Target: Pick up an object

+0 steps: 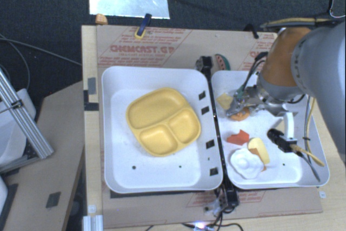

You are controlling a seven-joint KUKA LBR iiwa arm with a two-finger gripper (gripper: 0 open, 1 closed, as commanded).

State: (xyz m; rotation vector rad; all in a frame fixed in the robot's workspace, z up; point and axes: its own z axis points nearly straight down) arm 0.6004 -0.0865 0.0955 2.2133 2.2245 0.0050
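Arm [303,62] reaches from the right, gripper [238,107] low in right bin [308,173].

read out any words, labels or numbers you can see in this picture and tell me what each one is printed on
"CHEMCAST", in red capitals, on the brown board under the two white bins; a few characters follow it, possibly "G P", too blurred to be sure.
More red print on the same board, right of that and along the front edge below the bins: too small and blurred to read.
No readable text on the yellow tray or the arm.
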